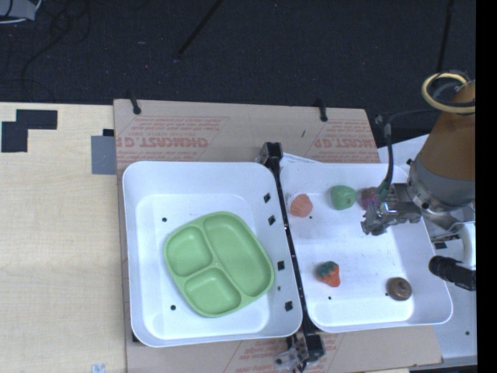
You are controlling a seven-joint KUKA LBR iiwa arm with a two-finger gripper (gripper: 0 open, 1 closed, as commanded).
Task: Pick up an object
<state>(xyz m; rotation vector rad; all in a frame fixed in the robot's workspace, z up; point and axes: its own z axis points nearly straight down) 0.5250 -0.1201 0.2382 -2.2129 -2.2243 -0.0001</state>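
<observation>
Surface (62, 231): you have a pale wooden top under a cardboard sheet that carries two shallow white bins side by side.
Left bin (147, 185): it holds a green divided plate (218, 263), lying flat and well apart from the arm.
Right bin (357, 309): this is where you work; the small things lie scattered in it.
Arm (450, 142): it reaches in from the right edge of the view, over the right bin's upper right part.
Tool (376, 222): it sits low over the bin's right half; whether it is open or closed, you cannot tell, as the dark metal blurs together.
Green ball (342, 196): your nearest target, I judge; it lies just up and to the left of the tool, near but apart.
Purple piece (368, 198): it sits right of the green ball, close beside the tool's upper part; what it is stays unclear.
Strawberry (328, 273): it lies down and to the left of the tool, farther off.
Pink lump (301, 205): it rests by the bin's left wall, well left of the tool.
Brown disc (400, 288): it lies below the tool, toward the lower right corner.
</observation>
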